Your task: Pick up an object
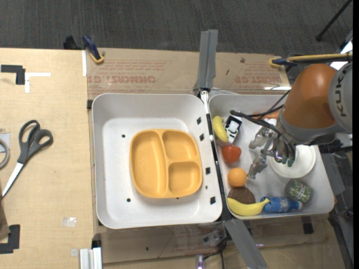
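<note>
- Since the right bin (320, 206) is crowded, you should lower the gripper (259, 162) straight.
- I cannot tell its state; it hangs above the bin floor.
- Your nearest target, the orange (237, 176), sits just beside it.

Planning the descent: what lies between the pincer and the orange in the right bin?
In the camera view, the stretch between the pincer and the orange is bare white floor of the right bin. The red tomato lies just above that line.

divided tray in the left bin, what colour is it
Yellow-orange, plain with no pattern; the divided tray shows clearly in the camera view.
</note>
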Controlling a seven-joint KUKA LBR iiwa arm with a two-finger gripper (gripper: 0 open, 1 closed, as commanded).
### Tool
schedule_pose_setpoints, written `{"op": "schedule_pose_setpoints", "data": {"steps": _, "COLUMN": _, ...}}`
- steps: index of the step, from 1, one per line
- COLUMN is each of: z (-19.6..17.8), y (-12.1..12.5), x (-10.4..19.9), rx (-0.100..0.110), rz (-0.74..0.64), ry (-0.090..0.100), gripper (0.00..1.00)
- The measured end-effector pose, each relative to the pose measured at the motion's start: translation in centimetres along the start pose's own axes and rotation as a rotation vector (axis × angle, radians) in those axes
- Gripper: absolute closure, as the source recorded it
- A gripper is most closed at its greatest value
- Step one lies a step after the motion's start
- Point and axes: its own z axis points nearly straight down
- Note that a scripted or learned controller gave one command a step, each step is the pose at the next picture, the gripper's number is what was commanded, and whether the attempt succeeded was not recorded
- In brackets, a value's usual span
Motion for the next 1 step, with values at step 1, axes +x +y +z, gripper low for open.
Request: {"op": "schedule_pose_setpoints", "data": {"steps": 1, "z": -0.01, "y": 2.46, "x": 3.13, "rx": 0.0, "rz": 0.073, "ry": -0.001, "gripper": 0.0}}
